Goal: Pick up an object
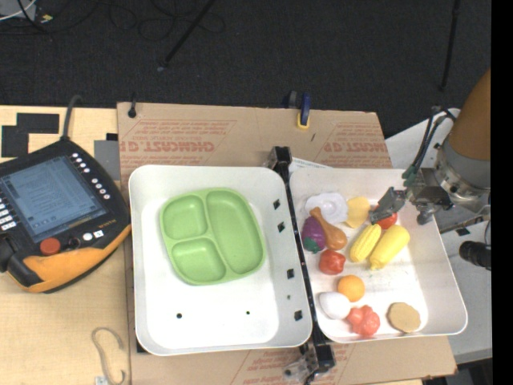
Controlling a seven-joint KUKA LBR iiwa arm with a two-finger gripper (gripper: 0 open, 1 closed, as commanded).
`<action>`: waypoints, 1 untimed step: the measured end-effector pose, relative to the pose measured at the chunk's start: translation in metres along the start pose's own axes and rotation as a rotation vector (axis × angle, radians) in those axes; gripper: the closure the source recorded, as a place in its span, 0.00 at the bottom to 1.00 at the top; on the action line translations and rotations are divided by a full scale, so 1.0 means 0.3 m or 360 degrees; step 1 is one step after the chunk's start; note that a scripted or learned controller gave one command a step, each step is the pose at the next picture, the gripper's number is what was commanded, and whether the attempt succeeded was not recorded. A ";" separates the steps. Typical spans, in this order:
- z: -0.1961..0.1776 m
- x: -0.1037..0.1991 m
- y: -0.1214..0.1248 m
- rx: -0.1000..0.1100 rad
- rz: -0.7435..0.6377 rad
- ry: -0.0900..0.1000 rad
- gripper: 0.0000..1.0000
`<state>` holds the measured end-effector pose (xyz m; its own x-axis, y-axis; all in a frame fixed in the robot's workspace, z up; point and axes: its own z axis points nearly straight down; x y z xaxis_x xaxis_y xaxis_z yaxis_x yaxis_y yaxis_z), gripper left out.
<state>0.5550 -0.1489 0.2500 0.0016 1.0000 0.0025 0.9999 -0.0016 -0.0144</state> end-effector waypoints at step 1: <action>-0.024 0.000 0.007 -0.0019 -0.0003 -0.0003 0.00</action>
<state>0.5571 -0.1490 0.2571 -0.0004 1.0000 0.0009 1.0000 0.0004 -0.0025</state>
